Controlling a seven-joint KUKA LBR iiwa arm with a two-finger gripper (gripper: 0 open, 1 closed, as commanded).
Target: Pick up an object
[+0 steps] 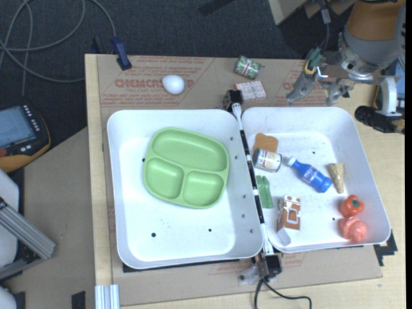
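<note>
My gripper hangs above the far edge of the right bin, fingers spread apart and nothing between them. Below it the right bin holds a blue bottle, a small can, a brown piece, a green stick, an orange-and-white box, a beige cone, a red tomato-like toy and a pink lump. The left bin holds a green divided plate.
On the cardboard behind the bins lie a white egg shape, a small green can, a printed packet and a blue clip. A black clamp sits where the bins meet. Cables lie on the floor at the far left.
</note>
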